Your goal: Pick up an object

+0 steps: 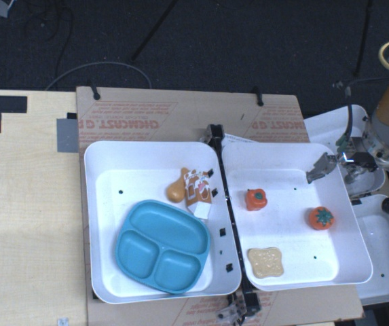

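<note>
A: Item one, the gripper. Location and condition?

B: Right of the frame, above the upper right corner of the right bin. One grey finger points down-left over the bin's white wall. How far the jaws stand apart I cannot tell from this angle, and nothing shows between them.

A: Nearest candidate for picking?

B: An orange-red round toy with a green top, on the floor of the right bin near its right wall, below the gripper and apart from it. No contact.

A: Next outward?

B: A red tomato-like toy, left of the gripper and lower, in the upper left part of the same bin, near the divider. Well apart from the gripper.

A: Further items in that bin?

B: One slice of toast, tan, lying flat at the lower left of the bin, farthest from the gripper of the three.

A: Left bin?

B: A blue divided plate with three compartments, tilted, filling the bin's lower half. Above it, against the bin's right wall, a brown and white cluster of toys, touching each other; the separate pieces are hard to make out.

A: Support?

B: Both bins sit side by side on a cardboard sheet, which lies on a pale wooden bench.
</note>
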`<action>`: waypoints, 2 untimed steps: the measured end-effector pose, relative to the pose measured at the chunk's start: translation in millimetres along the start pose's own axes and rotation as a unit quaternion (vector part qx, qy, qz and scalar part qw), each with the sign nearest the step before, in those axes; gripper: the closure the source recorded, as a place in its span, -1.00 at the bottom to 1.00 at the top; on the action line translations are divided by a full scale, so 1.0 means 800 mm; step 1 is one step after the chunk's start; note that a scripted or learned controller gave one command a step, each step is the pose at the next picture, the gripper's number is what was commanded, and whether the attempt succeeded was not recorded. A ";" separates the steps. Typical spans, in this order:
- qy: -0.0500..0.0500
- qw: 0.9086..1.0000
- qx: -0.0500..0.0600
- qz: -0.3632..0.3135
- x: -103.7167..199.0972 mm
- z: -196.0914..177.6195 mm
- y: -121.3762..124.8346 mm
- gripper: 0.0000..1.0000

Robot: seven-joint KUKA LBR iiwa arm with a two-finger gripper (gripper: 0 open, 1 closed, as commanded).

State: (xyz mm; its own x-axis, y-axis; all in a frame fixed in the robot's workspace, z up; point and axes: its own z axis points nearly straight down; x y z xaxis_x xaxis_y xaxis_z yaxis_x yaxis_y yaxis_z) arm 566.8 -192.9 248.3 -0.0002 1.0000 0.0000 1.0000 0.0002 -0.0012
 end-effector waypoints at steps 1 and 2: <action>0.001 1.000 0.003 0.000 -0.006 0.070 0.010 -1.00; 0.001 1.000 0.003 0.000 -0.011 0.148 0.011 -1.00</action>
State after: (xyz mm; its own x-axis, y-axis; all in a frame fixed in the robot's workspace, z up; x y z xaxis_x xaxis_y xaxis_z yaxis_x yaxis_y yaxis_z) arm 575.3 -201.9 129.6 0.0004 1.0000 0.0020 1.0000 -0.0004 -0.0064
